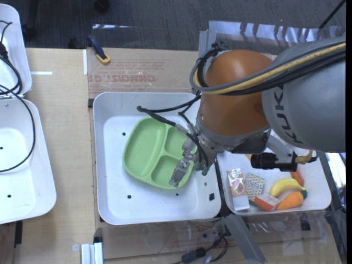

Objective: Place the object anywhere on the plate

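1. Hanging over the plate (144, 147), my gripper (180, 176) sits above the lower right compartment, close to the rim.
2. Seen from above, my jaws are too small and too crowded by my own wrist to read: I cannot tell whether they are apart, together or clamped on anything.
3. My arm (308, 87) enters from the right, its orange band (236, 92) covering the upper right corner of the middle bin (102, 164).
4. Green and divided into three compartments, the plate lies in that bin, left of its centre and turned at an angle to the walls.
5. Which object is the one to be placed I cannot tell. The loose items lie in the right bin (322, 205), well apart from the plate.
6. Among them, a small box (237, 188) lies nearest the wall between the two bins, with a patterned piece (254, 185) just beside it.
7. Farther right, a banana (287, 186) rests above a carrot (290, 201), and a red piece (264, 203) lies just left of the carrot.
8. At the left edge, a white tray (33, 202) carries black cables (22, 92).
9. Behind the middle bin, a cardboard sheet (143, 76) lies flat on the bench (55, 92), with a blue and yellow tool (98, 49) near its far left corner.
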Controlling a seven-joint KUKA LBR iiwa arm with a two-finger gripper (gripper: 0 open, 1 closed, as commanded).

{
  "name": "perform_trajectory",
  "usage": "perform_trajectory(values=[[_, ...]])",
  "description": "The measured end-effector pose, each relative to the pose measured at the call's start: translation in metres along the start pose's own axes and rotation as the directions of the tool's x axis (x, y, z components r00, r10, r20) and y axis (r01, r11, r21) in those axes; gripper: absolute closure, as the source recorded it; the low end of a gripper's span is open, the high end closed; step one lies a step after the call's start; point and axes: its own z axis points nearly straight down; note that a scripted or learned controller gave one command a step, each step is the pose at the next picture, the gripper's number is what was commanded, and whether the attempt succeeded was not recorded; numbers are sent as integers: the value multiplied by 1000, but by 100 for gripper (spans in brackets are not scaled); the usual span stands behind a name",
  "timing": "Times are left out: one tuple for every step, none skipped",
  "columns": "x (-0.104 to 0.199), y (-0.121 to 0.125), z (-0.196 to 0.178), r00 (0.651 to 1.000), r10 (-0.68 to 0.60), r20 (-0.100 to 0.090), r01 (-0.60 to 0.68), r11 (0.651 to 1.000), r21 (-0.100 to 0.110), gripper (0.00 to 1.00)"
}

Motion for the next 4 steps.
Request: perform_trajectory(values=[[-2,0,-9,1000,3,1,-3,1000,0,100],[-1,0,-9,1000,3,1,-3,1000,1,0],[-3,-1,-17,1000,6,2,-6,1000,1,100],[-3,-1,-17,1000,6,1,-6,1000,1,0]])
